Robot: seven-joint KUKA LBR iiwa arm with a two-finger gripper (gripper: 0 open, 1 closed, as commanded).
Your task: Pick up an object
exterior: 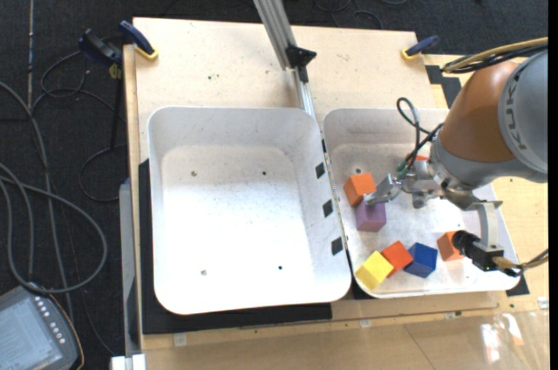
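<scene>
Metal-grey and compact, the hand (390, 188) sits low in the right-hand white plastic bin (349, 126), reaching in from the three o'clock side under the grey arm with its orange band (488, 119). Whether it is open or closed I cannot tell; its tip lies over the top edge of the purple cube (371, 216), at about the cube's one o'clock corner, and nothing is plainly gripped.

Touching or just beside the purple cube, at its eleven o'clock, lies an orange cube (358, 187). Further out, toward six o'clock, three blocks sit close together near the bin's lower rim: a yellow cube (375, 270), a second orange cube (398, 255) and a blue cube (422, 259). Another orange block (449, 245) lies at about four o'clock, beside a black fitting on the arm. The left-hand white bin (166, 133) sits beyond, at nine o'clock, both bins resting on the pale wooden tabletop (227, 54).

Judging from this, the likeliest target is the purple cube, and the risk is an off-centre approach: a hand that lands on a corner may push the cube aside or tip it. The neighbouring orange cube could also block one side of the grip, or get nudged and jam against the purple one.
</scene>
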